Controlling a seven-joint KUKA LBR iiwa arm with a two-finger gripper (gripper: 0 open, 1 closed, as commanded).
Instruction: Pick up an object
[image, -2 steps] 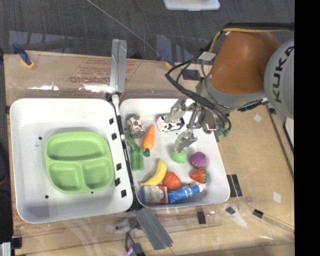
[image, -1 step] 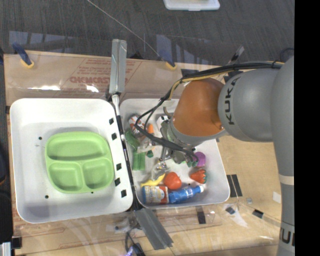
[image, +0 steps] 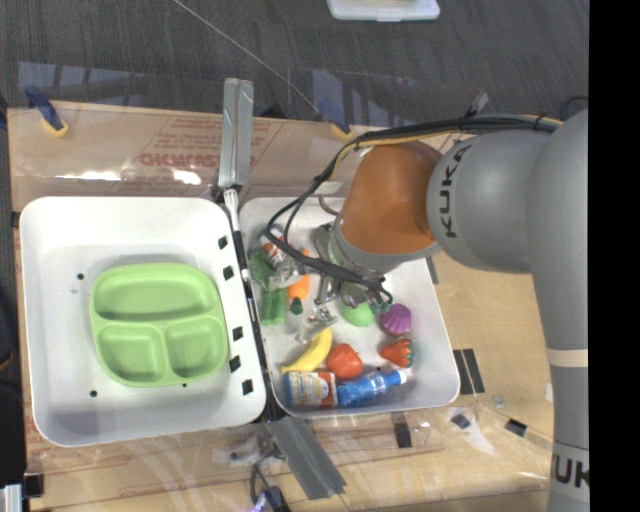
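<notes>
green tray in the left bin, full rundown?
The green tray is light green, glossy like moulded plastic, with rounded corners and three compartments: one long one along the far side, two smaller ones nearer the camera. It lies flat, open side up, slightly rotated, on the floor of the left bin. Nothing lies in it.

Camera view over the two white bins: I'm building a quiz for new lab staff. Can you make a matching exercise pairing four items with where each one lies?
Things:
1. green three-compartment plastic tray
2. yellow toy banana
3. purple ridged toy shell
4. plastic bottle with blue cap end

Places:
A. along the right bin's near wall
B. left bin
C. right bin, near its right wall
D. middle of the right bin, just left of a red toy

Pairs: 1-B, 2-D, 3-C, 4-A
</notes>
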